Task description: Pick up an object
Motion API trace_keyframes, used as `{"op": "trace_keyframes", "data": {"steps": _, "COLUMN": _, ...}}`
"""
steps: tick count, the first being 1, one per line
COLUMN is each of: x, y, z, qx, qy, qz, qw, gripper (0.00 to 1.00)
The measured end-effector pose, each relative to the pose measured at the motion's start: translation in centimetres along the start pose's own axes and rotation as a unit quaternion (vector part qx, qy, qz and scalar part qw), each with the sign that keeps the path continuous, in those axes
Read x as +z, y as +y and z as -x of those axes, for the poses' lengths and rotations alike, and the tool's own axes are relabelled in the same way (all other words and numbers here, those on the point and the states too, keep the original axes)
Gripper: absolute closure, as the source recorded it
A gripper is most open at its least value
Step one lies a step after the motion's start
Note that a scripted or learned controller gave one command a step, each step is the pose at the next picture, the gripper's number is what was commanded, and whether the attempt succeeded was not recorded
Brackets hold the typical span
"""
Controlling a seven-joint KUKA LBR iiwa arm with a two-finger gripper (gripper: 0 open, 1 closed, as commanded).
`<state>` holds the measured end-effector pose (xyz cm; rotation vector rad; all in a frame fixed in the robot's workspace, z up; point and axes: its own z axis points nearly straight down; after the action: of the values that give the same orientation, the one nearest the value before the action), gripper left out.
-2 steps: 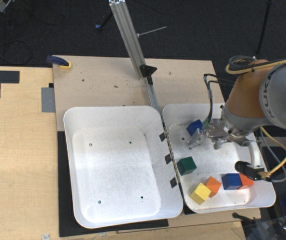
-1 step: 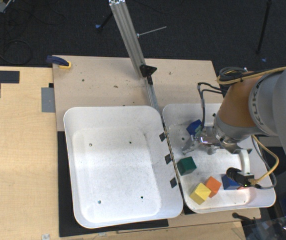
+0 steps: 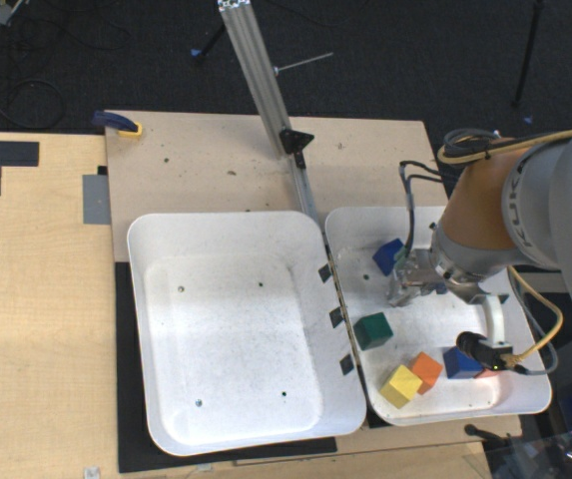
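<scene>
Because the grey and orange arm (image 3: 505, 213) covers much of the right bin (image 3: 525, 397), we cannot tell how the jaws (image 3: 405, 285) stand or whether they grip anything. We see a blue block (image 3: 388, 255) touching them at eleven o'clock, a green block (image 3: 372, 330) near at seven, and yellow (image 3: 401, 384), orange (image 3: 426, 369) and another blue block (image 3: 459, 364) farther off around five.

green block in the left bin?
No. The green block lies in the right bin, near its left wall, beside the divider.
</scene>
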<state>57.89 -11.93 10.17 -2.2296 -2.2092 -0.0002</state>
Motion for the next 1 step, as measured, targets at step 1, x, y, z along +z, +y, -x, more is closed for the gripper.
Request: {"op": "trace_keyframes", "data": {"steps": 1, "x": -4.21, "y": 0.18, "z": 0.23, "qx": -0.002, "qy": -0.001, "qz": 0.001, "qw": 1.0, "gripper": 1.0}}
